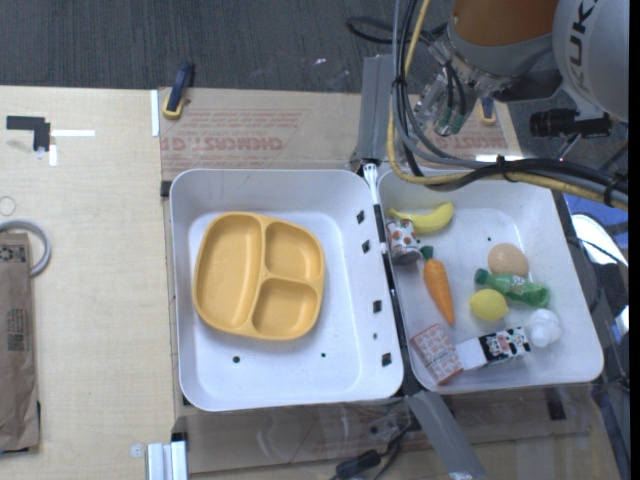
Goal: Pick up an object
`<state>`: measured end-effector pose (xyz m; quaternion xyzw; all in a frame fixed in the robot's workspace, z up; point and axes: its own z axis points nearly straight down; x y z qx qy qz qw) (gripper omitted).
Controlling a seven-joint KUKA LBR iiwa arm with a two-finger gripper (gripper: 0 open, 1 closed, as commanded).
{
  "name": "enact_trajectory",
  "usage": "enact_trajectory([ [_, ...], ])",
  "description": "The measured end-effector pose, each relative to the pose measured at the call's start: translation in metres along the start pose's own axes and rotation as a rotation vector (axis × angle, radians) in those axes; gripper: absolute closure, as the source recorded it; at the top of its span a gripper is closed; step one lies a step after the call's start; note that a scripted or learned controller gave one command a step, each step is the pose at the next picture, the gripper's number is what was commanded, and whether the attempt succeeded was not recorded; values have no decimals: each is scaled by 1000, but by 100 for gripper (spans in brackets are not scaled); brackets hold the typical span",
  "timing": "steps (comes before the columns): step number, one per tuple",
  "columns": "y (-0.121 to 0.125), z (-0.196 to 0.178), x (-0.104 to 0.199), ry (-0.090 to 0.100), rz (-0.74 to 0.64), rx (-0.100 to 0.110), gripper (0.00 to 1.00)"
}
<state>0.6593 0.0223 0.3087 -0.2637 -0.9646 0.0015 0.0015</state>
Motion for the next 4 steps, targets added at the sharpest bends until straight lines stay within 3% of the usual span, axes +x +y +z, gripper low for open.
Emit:
enact_trajectory([
  [1,75,-6,80,-1,-193,-1,100],
  [2,57,11,77,0,-178,0,100],
  [3,73,-131,66,-3,-261,0,100],
  [4,38,-131,33,-3,-410,-1,100],
])
